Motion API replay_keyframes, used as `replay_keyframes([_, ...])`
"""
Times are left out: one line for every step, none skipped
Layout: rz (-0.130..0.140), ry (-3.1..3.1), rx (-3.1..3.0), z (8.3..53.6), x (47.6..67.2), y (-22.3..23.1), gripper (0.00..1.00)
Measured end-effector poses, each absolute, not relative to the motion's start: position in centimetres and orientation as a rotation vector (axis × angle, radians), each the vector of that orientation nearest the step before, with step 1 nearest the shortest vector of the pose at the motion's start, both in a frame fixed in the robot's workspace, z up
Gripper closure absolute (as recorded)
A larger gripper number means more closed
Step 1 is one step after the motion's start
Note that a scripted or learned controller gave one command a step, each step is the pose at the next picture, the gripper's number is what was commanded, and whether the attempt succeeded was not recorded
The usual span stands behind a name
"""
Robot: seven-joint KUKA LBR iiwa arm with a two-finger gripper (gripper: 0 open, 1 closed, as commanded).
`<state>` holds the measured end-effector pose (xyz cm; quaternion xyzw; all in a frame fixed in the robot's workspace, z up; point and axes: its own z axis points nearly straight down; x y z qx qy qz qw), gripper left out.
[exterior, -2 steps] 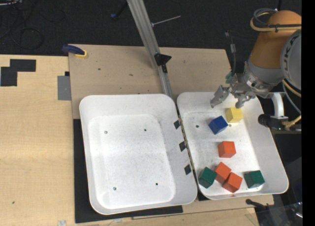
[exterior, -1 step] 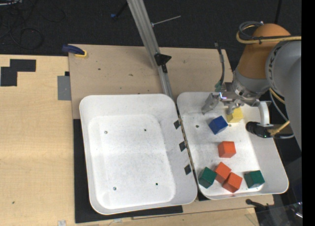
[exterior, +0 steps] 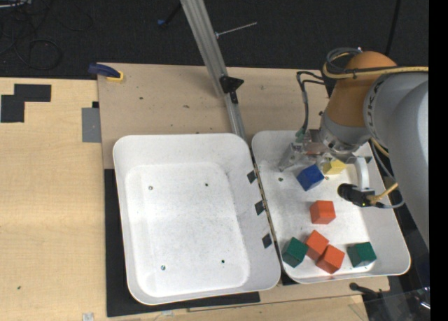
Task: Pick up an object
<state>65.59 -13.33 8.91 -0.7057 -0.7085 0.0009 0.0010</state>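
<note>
Pincer (exterior: 308, 150) poised just above the blue cube (exterior: 309, 177); its opening cannot be told. The yellow block (exterior: 335, 166), touching the cube, could foul the grasp.

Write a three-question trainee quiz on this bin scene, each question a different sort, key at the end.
1. True or false: the blue block lies in the left bin.
2. Multiple choice: how many green blocks lie in the right bin? A) one B) two C) three
3. Fill in: the arm's gripper hangs over the far end of the ____ bin.

Key
1. False; it lies in the right bin, beside a yellow block.
2. B; one green block by the near-left orange pair, another towards the near-right corner.
3. Right.
</note>
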Motion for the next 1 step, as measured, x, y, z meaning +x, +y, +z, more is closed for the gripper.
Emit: replay_keyframes([0.003,-2.224,-2.216,10.04,65.60,-13.38,1.00])
